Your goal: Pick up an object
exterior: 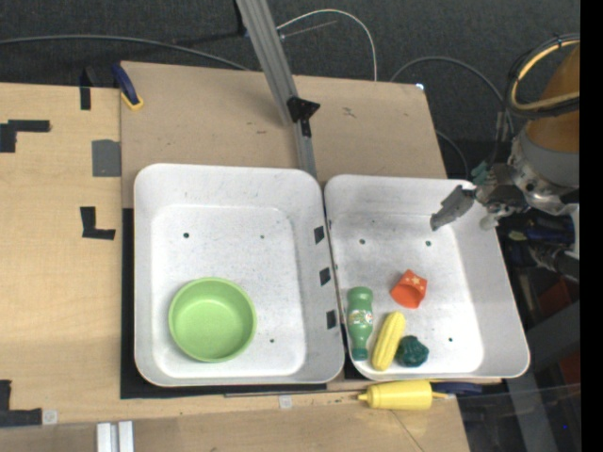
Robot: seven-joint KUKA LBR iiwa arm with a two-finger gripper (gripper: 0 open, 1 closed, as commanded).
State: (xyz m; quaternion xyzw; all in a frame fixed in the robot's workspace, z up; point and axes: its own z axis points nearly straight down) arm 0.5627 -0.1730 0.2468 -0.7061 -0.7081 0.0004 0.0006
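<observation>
Left bin (151, 191); grey pole (268, 40); blue clamp (127, 85).

Tan bench (57, 281) with black tape marks (92, 222), dark carpet (113, 8) behind.

text: none legible | labels: none | numbers: 0
</observation>
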